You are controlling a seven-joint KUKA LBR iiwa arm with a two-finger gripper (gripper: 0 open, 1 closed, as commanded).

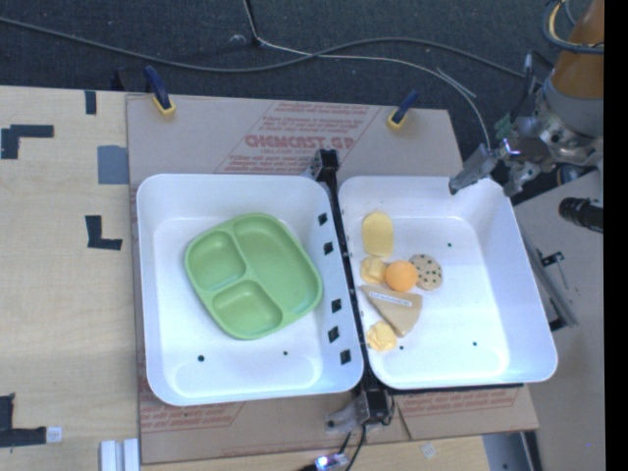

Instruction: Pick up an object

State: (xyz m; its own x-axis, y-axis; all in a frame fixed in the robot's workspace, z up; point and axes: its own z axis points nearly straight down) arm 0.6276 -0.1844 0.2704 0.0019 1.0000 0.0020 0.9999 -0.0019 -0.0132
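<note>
Two shallow white bins sit side by side on a sheet of cardboard [294, 135] laid over the tabletop [59, 263], with a black divider strip [339, 263] running between them. The left bin [162, 361] holds a light green sectioned tray [253, 275], lying flat and turned at a slant, well apart from the bin walls. The right bin [491, 341] carries the things to be picked, all clustered in its left half near the divider: a pale yellow rounded piece [378, 232] at the top, a small yellow chunk [372, 269] just below it, an orange ball [400, 277] touching or just beside that chunk, a speckled cookie [426, 271] right of the ball, a tan wedge [395, 309] under the ball, and another small yellow lump [382, 338] at the bottom, close to the divider. The pieces crowd one another, so the ball is hemmed in on several sides, while the right half of that bin is bare. The grey arm [569, 86] comes in at the upper right, and its end effector [483, 169] hangs over the top right corner of the right bin, well apart from the cluster; nothing is seen between its fingers, and whether they stand apart or together cannot be told from here. Two clamps with yellow tips [159, 96] and [400, 114] pin the far edge of the cardboard, and a thin cable [324, 55] trails across the dark floor [118, 18] beyond.
</note>
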